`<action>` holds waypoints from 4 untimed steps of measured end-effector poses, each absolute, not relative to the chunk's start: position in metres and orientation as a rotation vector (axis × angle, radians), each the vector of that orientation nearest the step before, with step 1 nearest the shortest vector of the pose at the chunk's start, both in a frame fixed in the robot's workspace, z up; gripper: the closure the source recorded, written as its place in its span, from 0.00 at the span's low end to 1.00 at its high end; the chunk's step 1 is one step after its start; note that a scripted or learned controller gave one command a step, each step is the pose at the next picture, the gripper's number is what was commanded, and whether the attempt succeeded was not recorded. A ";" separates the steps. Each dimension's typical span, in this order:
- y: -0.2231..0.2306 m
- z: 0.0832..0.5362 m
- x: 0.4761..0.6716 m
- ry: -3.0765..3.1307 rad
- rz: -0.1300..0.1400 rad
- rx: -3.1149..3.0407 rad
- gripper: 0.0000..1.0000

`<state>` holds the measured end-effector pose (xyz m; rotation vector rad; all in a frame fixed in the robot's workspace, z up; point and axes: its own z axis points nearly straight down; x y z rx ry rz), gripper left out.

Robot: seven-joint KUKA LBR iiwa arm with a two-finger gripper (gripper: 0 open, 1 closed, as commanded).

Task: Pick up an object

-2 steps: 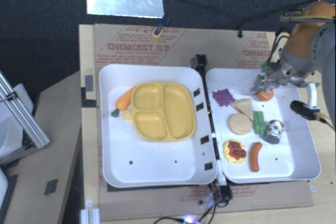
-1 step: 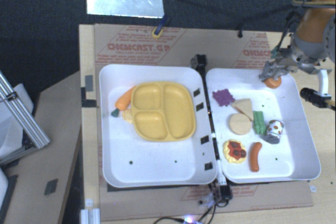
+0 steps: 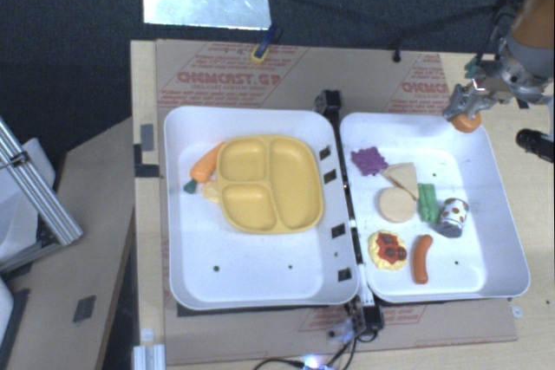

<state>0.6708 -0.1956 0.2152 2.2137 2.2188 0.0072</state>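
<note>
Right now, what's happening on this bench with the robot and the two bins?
The arm reaches in from the right, its end effector over the far right corner of the right bin, with a small orange object right at its tip; whether it is gripped is unclear. In that bin lie a purple piece, a sausage and other toy foods. The left bin holds a yellow divided plate and a carrot.

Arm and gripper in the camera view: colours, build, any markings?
The arm comes in from the right: an orange band above the wrist, then a grey wrist section below it. The gripper is metallic grey with small light-coloured parts. Dark cables run beside the arm. No markings are legible at this size.
</note>
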 end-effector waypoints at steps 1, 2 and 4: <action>-0.196 0.226 0.672 2.223 0.004 2.215 1.00; -0.140 0.234 0.651 2.231 0.004 2.212 1.00; -0.078 0.232 0.619 2.228 0.001 2.215 1.00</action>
